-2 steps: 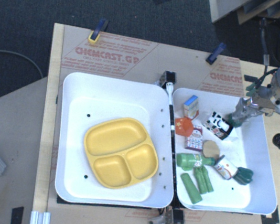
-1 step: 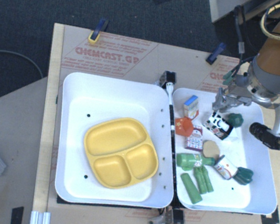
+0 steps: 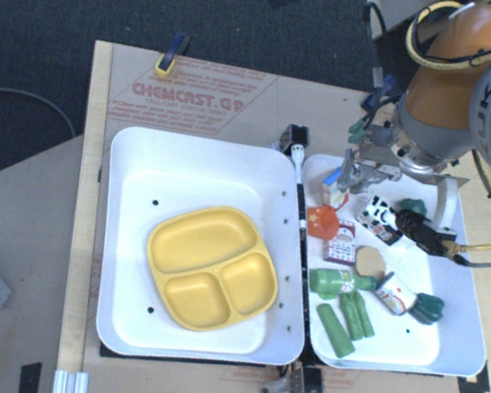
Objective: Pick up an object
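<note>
Seeing my pincer (image 3: 353, 176) low over the right bin (image 3: 453, 352) by an orange piece (image 3: 322, 222); can't tell its grip

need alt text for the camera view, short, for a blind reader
A grey and orange robot arm lowers its tool into the back of the right bin, which holds small toys and green pieces. The left bin holds a yellow divided tray.
</note>
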Motion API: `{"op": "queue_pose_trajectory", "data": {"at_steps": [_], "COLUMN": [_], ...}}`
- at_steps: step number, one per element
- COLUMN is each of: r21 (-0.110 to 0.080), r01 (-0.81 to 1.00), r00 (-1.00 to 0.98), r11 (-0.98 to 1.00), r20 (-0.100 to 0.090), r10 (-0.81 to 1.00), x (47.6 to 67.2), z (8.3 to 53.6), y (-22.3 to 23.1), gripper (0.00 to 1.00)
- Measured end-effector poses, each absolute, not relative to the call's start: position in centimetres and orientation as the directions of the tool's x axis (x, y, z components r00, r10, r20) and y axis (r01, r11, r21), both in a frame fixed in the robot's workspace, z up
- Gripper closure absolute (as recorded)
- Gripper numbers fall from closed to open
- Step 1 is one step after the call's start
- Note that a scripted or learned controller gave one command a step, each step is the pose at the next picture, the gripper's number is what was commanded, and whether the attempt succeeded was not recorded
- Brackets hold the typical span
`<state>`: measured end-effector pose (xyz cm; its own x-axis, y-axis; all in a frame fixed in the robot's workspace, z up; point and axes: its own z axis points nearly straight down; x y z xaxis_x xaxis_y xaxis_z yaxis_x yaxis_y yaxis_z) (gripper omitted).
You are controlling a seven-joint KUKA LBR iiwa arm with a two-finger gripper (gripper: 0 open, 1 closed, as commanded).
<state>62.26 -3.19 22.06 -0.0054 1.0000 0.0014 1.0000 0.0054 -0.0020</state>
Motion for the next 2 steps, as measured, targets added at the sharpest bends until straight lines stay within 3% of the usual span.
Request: {"op": "queue_pose_trajectory", "data": {"at_steps": [2], "r21": [0.001], "r01": [1.000], "r00": [-0.005], "r11": [0.005], "r20": [0.001], "r10": [1.000], "x": [63.6], "z": [22.1], "y": [6.3], "gripper": [1.00]}}
